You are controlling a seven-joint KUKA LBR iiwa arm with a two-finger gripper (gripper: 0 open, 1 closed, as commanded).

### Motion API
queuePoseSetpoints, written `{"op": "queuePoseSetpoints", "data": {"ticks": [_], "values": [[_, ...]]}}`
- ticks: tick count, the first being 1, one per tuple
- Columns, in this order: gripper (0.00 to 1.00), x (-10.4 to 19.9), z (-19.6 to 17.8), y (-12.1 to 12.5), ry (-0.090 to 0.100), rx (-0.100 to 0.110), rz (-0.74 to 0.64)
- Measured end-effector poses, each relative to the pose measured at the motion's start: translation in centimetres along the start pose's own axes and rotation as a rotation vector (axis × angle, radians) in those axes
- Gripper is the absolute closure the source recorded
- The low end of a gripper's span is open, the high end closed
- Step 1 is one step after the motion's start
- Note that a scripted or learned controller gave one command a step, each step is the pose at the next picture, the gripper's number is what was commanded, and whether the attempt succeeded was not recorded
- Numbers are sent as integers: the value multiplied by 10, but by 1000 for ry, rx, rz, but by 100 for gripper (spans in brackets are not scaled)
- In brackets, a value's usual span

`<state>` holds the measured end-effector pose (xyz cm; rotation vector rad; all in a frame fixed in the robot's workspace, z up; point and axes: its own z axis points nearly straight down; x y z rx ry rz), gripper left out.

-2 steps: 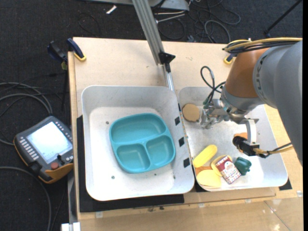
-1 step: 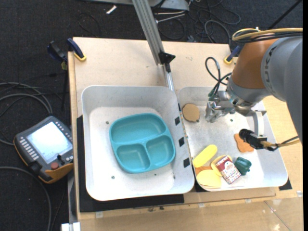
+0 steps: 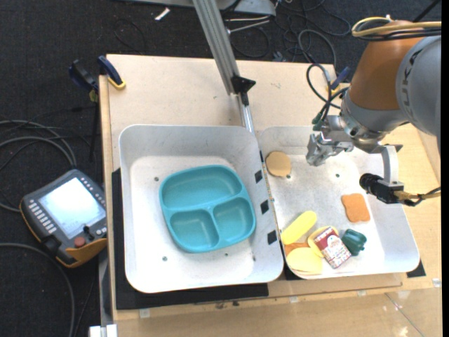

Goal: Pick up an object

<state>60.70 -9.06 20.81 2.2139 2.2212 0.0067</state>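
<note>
Hovering over the right bin, the gripper has a tan round piece just beside it at nine o'clock; grip state unclear.

Legible text: we can read only part of one marking, large grey letters on the arm at the picture's right edge, apparently "UK", cut off by the frame. The small red-and-white carton near the front edge of the right bin carries a printed label, but we find it too small to read. The handheld pendant on the floor left of the desk shows a bright screen; we can make out nothing on it.
</note>
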Motion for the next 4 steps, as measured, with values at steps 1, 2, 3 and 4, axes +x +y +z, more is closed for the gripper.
{"op": "queuePoseSetpoints", "data": {"ticks": [1,2,3,4], "values": [[100,0,-15,1,0,4,1],[100,50,-28,-18,3,8,-4],[100,104,-37,-40,4,8,-5],[100,149,-36,-75,3,10,-4]]}}
